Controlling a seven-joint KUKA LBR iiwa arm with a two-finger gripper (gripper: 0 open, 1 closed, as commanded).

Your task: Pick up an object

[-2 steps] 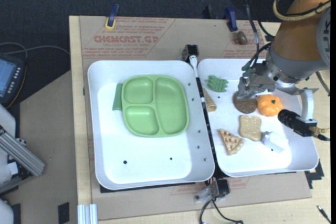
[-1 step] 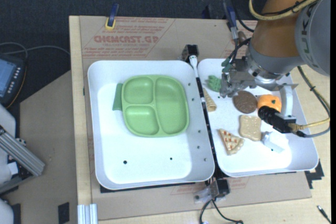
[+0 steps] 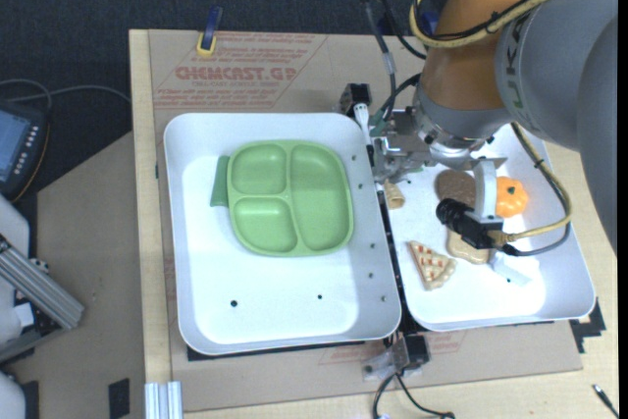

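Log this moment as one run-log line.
arm: over right bin | gripper: near bin's left wall | pizza slice toy: lying free | green tray: left bin

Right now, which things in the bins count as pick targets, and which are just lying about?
Pick targets, right bin:
- pizza slice toy
- orange toy
- brown cookie-like piece
- small tan piece
- gripper, low at the bin's left edge

Just lying about:
- green divided tray in the left bin
- blue-and-yellow clamp on the board
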